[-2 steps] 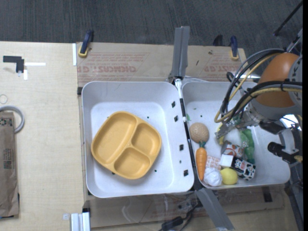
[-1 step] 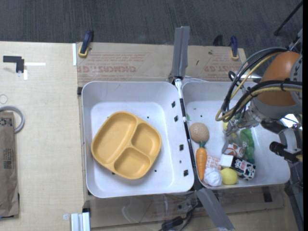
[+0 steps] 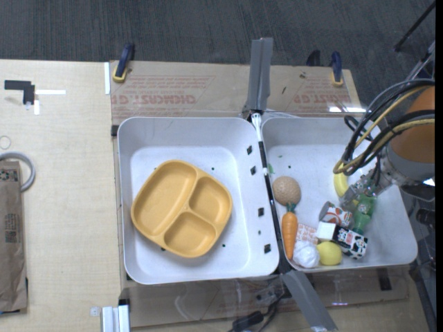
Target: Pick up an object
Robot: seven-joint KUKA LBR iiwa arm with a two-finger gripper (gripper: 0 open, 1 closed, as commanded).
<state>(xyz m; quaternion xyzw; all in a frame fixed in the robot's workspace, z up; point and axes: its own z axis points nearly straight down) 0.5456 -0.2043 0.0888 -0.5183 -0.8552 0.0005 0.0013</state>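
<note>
Green bottle (image 3: 365, 209) is lying directly under the gripper (image 3: 358, 194) in the right bin (image 3: 304, 138); I cannot tell the jaws' state.

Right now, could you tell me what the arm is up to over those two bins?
The arm reaches in from the right and its claw is down in the right bin, over the green item at that bin's right side. Whether it has grasped anything cannot be told. Nearby in the same bin lie a carrot, a brownish ball, a yellow lemon-like fruit and a white lump. The left bin holds a yellow divided plate.
</note>
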